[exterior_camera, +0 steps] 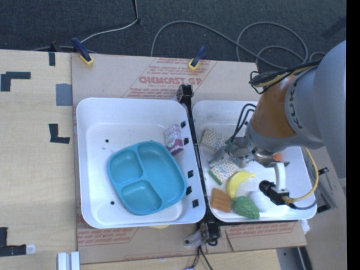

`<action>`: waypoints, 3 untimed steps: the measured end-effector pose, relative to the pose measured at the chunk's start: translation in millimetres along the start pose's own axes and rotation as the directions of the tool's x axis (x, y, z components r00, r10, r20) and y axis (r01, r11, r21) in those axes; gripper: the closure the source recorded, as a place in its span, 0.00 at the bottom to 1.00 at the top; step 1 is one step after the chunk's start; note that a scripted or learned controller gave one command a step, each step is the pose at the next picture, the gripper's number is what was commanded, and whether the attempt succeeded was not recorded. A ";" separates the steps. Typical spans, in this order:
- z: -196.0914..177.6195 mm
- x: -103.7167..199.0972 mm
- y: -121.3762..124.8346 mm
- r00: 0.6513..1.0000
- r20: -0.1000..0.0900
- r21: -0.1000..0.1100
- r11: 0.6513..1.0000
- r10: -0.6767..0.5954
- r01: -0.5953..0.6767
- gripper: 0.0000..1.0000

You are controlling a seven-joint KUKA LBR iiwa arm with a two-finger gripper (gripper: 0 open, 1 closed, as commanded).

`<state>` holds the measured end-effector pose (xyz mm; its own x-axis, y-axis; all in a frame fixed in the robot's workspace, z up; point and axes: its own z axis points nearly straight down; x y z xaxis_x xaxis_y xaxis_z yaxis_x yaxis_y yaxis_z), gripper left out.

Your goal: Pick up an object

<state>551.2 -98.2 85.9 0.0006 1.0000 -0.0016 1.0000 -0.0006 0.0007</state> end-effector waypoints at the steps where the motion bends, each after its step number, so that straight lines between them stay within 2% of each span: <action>1: -0.4 -1.0 -59.6 1.000 0.000 -0.003 1.000 0.000 0.000 0.00; 2: -98.8 63.6 -11.6 1.000 -0.002 0.000 1.000 -0.003 0.003 0.00; 3: -98.0 30.7 -0.6 1.000 -0.001 0.003 1.000 -0.001 0.001 0.00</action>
